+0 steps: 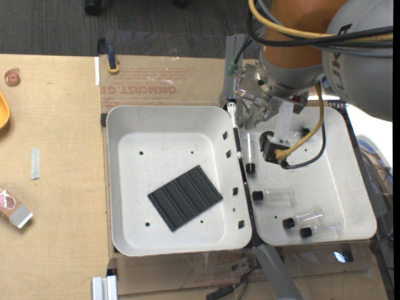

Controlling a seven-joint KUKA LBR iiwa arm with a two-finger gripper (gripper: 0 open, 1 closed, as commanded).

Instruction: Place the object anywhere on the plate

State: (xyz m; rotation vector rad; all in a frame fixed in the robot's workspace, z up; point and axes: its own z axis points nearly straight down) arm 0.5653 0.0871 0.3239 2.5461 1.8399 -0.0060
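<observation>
The end effector [259,108], whose grasp I cannot tell, hangs over the right bin [359,186] where clear tubes [275,197] lie for picking, while the dark ribbed plate [185,197] waits in the bin beside it.

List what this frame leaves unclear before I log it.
- Claw, camera view: the arm's wrist and cables crowd it, so whether it grips anything is unreadable.
- Clear tubes in the right bin: transparent on white; only their black caps stand out, so their count is unsure.
- Dark ribbed plate in the left bin: material unclear.
- Orange item on the bench: cut by the left edge.
</observation>
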